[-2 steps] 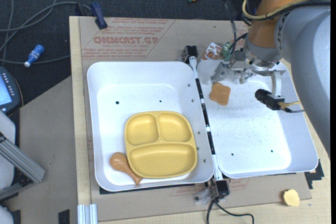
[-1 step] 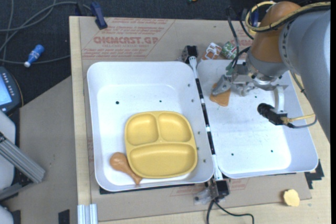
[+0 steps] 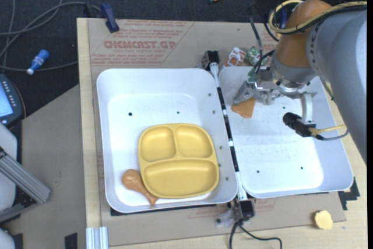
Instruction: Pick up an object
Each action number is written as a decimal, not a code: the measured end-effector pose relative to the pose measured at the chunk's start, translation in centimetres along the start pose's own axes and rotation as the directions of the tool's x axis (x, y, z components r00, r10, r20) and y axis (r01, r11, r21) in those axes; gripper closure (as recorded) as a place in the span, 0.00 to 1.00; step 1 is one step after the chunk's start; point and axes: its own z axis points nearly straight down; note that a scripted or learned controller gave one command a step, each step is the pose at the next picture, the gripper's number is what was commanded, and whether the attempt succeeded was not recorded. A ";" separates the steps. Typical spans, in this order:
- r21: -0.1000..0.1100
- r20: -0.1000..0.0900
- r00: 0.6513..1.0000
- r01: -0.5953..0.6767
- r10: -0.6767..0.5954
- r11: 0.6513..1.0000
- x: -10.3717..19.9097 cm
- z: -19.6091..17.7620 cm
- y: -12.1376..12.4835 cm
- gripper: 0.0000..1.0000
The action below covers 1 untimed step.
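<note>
An orange wedge-shaped piece (image 3: 245, 107) lies on the floor of the right bin (image 3: 280, 166), near its back left corner. My gripper (image 3: 257, 90) hangs right over that corner, its tip just above and to the right of the wedge, close to it or touching it. In the left bin (image 3: 116, 96) a yellow divided plate (image 3: 178, 160) lies at the front. An orange drumstick-shaped toy (image 3: 137, 182) rests against the plate's front left edge.
The grey arm with its orange band (image 3: 303, 26) covers the right bin's back right part. A black plug with a yellow cable (image 3: 298, 123) hangs over the right bin. Small packets (image 3: 242, 56) lie behind the bins. A yellow chunk (image 3: 322, 218) sits on the bench at the front right.
</note>
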 end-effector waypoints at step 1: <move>0.001 0.000 1.000 -0.001 0.001 1.000 -0.7 0.0 -0.1 0.00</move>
